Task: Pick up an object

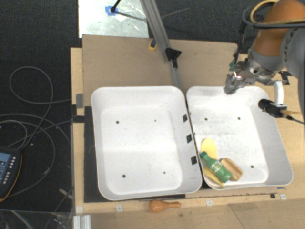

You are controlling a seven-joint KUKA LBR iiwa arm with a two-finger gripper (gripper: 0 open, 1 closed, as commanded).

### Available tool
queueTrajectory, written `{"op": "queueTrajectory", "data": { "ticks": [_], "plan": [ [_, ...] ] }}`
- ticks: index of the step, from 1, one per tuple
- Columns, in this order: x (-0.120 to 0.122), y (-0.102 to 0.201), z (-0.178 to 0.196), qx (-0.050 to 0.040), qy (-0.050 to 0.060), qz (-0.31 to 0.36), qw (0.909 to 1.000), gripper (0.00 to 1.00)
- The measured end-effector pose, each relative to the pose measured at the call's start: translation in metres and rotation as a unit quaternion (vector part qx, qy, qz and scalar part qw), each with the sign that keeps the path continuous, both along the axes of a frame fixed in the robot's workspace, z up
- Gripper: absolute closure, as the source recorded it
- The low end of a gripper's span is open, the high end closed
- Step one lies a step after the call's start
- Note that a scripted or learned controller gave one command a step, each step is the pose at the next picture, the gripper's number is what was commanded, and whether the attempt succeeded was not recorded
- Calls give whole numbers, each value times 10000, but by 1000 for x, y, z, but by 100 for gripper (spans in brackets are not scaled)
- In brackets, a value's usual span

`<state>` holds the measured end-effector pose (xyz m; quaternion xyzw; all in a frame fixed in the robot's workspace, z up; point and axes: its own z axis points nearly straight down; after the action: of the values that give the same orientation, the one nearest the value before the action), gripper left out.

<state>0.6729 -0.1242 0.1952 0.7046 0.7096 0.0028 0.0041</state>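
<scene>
At the bench's (pixel 143 61) near edge, just outside the bins, you see a small orange-brown gourd-shaped object (pixel 164 205) lying on its side. Beyond it, two white bins sit side by side, their inner walls touching. Black clips run down the seam between them.

Left bin (pixel 138 142): you see only its speckled white floor with a few dark dots.

Right bin (pixel 238 132): three objects cluster in its near left corner. A green bottle (pixel 216 167) lies on its side, slanting from the left wall toward the near wall. A yellow piece (pixel 209 148) lies just behind it, touching or overlapping the bottle's far end; which one you cannot tell. A tan piece (pixel 232 168) lies against the bottle's right side. These are the candidate objects for picking.

Far edge of the right bin: the gripper (pixel 232 86) hangs over the far wall, well apart from the cluster. Nothing shows between its fingers; whether they are apart or together you cannot tell, since they read as one dark mass. Above it you see the grey wrist and the orange band (pixel 274 37) of the arm.

Beyond the bins, a grey pole (pixel 157 27) slants across the bench's far edge.
</scene>
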Motion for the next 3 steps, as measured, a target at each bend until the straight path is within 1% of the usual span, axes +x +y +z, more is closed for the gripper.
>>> {"op": "queueTrajectory", "data": {
  "ticks": [1, 2, 3],
  "plan": [
    [2, 0, 56, 1, 5, 1, 10000, 100],
    [-7, 52, 63, 18, 36, 19, 10000, 100],
    [-18, 114, 63, 23, 43, 23, 10000, 100]
  ]
}}
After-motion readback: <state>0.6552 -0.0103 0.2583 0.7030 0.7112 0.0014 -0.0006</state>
